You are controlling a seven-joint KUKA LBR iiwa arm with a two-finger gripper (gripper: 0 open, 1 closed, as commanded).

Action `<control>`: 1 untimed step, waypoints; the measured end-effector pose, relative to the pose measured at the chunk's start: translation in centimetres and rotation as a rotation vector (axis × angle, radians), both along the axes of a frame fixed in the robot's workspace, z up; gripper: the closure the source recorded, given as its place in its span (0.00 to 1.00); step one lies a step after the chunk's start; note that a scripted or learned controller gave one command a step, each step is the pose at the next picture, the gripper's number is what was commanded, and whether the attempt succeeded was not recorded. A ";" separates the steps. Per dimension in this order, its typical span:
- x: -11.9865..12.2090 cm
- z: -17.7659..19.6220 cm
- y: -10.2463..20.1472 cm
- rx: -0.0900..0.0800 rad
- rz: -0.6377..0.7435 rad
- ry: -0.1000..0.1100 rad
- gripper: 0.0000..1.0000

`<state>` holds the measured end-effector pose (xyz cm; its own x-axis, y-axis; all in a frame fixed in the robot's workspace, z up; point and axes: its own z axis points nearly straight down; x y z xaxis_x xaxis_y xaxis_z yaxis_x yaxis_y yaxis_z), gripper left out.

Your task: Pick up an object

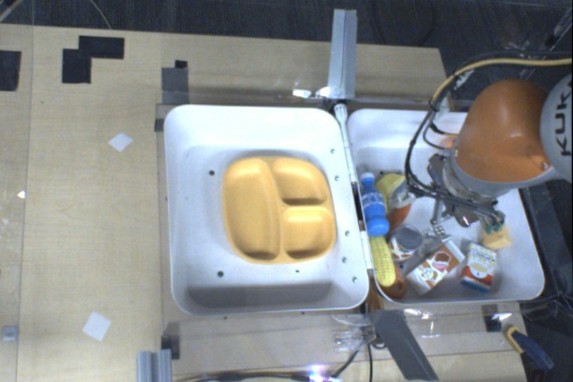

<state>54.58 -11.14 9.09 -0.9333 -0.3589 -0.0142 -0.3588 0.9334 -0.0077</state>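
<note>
The right bin [380, 131] holds a heap of small items. A blue bottle [370, 208] lies along its left wall, with a yellow corn cob [382, 257] just below it. A grey round can [407, 239] sits near the middle. Two small cartons [432, 268] [481, 267] lie at the front, and a pale block [495, 236] is at the right. My gripper [436, 233] hangs low over the heap, under the orange band [501, 134], just right of the can and above the left carton. The wrist hides part of the heap.
The left bin [192, 192] holds a yellow divided plate [277, 208]. A metal post [343, 49] stands behind the ridge between the bins. Black cables [421, 148] loop from the wrist over the right bin's back half.
</note>
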 end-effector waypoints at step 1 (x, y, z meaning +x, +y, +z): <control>4.7 -0.2 -6.5 0.000 -0.066 0.001 0.00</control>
<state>59.32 -17.68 8.93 -0.9551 -0.2961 -0.0133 -0.2961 0.9551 -0.0078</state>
